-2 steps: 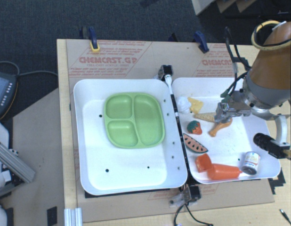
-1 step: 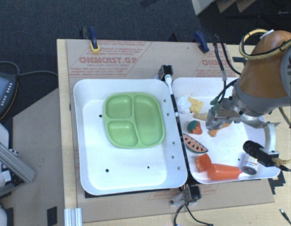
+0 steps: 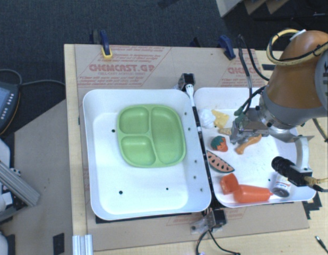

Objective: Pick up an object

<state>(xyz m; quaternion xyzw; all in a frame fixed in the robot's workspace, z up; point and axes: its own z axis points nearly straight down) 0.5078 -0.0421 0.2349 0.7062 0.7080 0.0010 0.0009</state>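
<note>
Over the right bin (image 3: 259, 97), the gripper (image 3: 242, 133) hangs low among crowded toy food, an orange piece (image 3: 248, 142) just beside it, its jaw state impossible to tell, so closing may well nudge neighbours like the strawberry (image 3: 219, 143) and miss.

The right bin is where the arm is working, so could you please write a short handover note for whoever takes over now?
Tool: low in the right bin, over an orange toy piece; grip cannot be judged.
Toys in that bin: strawberry, watermelon slice, carrot, yellow piece, white piece.
Left bin: green divided plate.
Done: nothing visibly lifted.
Left: grasp and lift one toy.
</note>
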